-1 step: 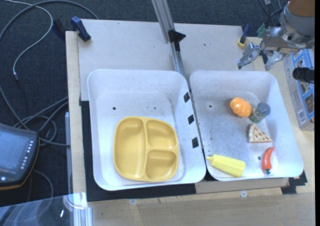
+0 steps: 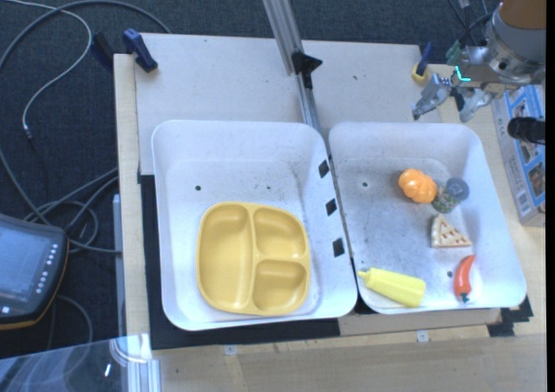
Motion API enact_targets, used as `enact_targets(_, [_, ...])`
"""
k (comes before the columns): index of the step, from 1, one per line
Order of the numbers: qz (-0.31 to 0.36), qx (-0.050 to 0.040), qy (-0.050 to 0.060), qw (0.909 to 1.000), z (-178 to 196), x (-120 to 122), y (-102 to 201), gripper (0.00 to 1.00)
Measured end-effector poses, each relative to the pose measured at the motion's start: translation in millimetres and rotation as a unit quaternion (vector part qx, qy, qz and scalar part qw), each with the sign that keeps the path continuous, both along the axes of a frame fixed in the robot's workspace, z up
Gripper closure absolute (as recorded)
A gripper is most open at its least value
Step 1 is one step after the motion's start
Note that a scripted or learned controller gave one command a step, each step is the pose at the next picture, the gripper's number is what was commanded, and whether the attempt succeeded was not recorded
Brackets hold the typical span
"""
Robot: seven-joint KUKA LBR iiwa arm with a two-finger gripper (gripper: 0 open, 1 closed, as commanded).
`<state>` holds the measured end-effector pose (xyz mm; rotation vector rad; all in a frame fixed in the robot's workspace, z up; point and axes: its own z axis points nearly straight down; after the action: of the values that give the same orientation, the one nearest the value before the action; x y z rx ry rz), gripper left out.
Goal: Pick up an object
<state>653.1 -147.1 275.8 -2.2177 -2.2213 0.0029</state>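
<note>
The right bin (image 2: 381,152) holds an orange round fruit (image 2: 417,186), a small dark jar with a blue-grey lid (image 2: 450,194), a tan wedge like a pizza slice (image 2: 449,232), a red pepper (image 2: 465,277) and a yellow corn-like piece (image 2: 394,286). My gripper (image 2: 447,97) hangs above the bench just past the right bin's far rim, near its right corner. Its fingers are spread apart, open, with nothing between them. It is well clear of every object.
The left bin (image 2: 182,156) holds a yellow divided tray (image 2: 254,257). A metal pole (image 2: 276,0) rises from between the bins at the back. A blue clamp (image 2: 139,48) sits at the bench's far left corner, and a printed box (image 2: 525,152) lies right of the right bin.
</note>
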Motion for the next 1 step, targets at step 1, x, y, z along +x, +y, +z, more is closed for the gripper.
enact_targets(1, [-0.001,0.0004,0.002,1.0,-62.9,1.9,-1.3,0.0])
